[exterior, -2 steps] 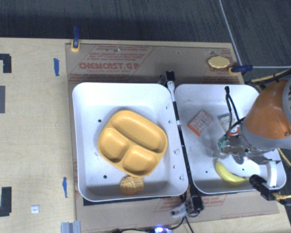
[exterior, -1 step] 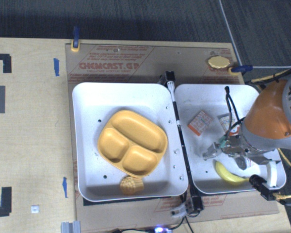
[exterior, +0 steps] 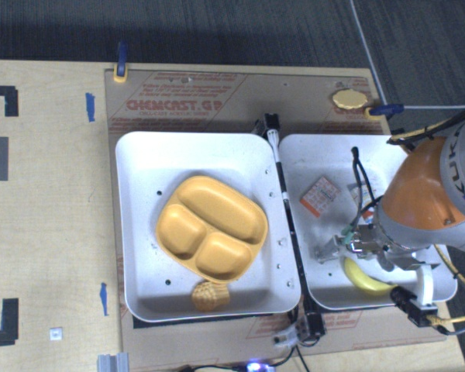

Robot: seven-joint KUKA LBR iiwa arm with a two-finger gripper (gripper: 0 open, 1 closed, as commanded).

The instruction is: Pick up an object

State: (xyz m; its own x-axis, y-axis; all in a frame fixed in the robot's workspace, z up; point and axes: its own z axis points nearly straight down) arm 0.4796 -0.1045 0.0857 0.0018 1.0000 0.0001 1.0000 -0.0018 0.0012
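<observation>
So the arm [exterior: 430, 188] reaches into the right bin [exterior: 318, 149]; its gripper [exterior: 355, 242] hangs low over the bin floor, just above the banana [exterior: 364, 277] near the bin's front edge; can't tell its state from this angle; a small red-and-white packet [exterior: 319, 195] lies toward the bin's back-left; the left bin [exterior: 139, 161] has a yellow divided tray [exterior: 211, 227] in the middle and a tan ridged object [exterior: 210, 294] at the front edge, touching the tray.

**Surfaces on the bench**

Both bins [exterior: 132, 208] look like smooth, faintly glossy white plastic. The divided tray [exterior: 211, 225] is shiny yellow plastic. The banana [exterior: 364, 277] has a smooth skin, the board [exterior: 178, 99] beneath is matt brown cardboard, and the arm's band [exterior: 422, 192] is glossy orange.
</observation>
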